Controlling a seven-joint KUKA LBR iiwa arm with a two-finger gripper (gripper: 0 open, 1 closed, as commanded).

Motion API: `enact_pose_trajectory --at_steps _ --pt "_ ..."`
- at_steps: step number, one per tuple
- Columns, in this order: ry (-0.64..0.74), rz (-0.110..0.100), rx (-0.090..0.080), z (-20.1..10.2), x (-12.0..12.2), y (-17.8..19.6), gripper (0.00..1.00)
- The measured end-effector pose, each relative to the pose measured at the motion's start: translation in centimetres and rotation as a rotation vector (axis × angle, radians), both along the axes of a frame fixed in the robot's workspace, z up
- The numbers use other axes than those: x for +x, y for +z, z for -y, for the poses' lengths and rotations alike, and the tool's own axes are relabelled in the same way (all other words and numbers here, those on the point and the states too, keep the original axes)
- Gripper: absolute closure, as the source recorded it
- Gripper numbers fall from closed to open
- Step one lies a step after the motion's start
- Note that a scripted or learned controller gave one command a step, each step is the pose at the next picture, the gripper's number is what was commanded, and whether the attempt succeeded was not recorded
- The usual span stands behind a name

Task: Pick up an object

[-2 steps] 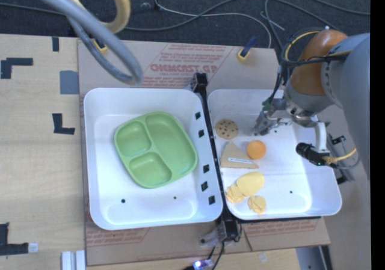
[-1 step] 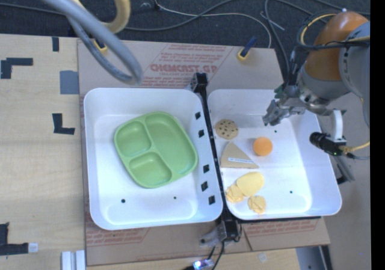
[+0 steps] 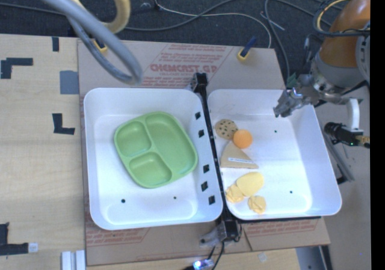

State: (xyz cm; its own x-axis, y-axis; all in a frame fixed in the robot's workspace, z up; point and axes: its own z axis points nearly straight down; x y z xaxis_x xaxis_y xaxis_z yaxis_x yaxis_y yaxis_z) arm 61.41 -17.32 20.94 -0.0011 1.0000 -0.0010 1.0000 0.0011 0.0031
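The right bin [image 3: 301,160] holds several small food toys along its left side: a brown cookie [image 3: 225,128], an orange ball [image 3: 242,139], a tan wedge [image 3: 236,158], a yellow piece [image 3: 249,183] and a smaller yellow lump [image 3: 257,204]. My gripper [image 3: 284,108] hangs over the bin's far right corner, well to the right of the toys and above the bin floor. Nothing shows between its fingers.
The left bin [image 3: 102,202] carries a green sectioned tray [image 3: 155,148]. A black divider [image 3: 207,154] runs between the two bins. Cables lie on the dark floor behind the bench, and a grey hose [image 3: 84,22] crosses the top left.
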Motion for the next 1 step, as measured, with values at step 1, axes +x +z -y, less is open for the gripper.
enact_pose_trajectory --at_steps 1 --pt "0.000 0.000 0.000 0.12 0.23 4.24 1.00"
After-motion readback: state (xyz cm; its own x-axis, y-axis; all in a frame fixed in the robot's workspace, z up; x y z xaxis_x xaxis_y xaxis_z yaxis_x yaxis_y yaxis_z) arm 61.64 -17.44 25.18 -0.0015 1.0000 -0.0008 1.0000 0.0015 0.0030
